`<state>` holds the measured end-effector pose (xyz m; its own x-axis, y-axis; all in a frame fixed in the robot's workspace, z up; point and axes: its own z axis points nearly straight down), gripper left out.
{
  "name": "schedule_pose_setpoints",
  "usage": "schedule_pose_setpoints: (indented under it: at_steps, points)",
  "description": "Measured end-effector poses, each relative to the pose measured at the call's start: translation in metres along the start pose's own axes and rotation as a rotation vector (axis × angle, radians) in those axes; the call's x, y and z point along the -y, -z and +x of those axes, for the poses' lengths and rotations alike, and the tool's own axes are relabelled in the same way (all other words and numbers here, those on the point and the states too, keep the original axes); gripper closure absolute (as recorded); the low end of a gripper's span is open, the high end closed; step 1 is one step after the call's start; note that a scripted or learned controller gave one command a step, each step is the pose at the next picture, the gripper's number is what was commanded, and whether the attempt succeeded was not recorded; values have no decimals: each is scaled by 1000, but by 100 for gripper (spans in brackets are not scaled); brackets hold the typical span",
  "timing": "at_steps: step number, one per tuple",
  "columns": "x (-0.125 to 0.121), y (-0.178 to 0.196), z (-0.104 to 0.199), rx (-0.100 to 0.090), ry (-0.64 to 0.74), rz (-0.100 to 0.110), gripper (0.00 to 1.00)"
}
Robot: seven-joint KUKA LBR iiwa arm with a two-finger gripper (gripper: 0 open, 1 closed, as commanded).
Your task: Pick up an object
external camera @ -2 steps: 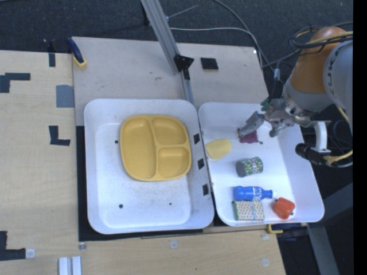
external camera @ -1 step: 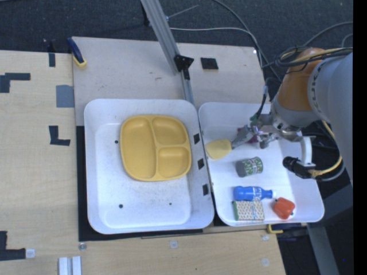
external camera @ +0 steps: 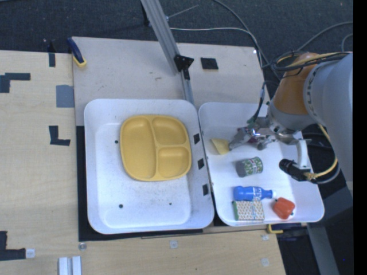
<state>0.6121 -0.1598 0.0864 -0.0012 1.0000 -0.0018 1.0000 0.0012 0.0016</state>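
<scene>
Small green can (external camera: 249,166) lies in the right bin (external camera: 309,208); my claw (external camera: 238,141) hovers just above it, spread open, holding nothing.

A pale wooden bench (external camera: 34,171) carries dark tape marks. Beyond it lies dark carpet (external camera: 86,10) with thin cables (external camera: 229,30) trailing across, and a slanted metal pole (external camera: 160,24).
</scene>
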Motion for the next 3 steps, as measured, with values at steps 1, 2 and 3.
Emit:
schedule_pose_setpoints:
  at_steps: [1,2,3]
  points:
    - [-1,11,0,3,1,-5,100]
    - [-2,64,11,-2,1,-1,100]
    - [-4,107,10,-1,0,-1,100]
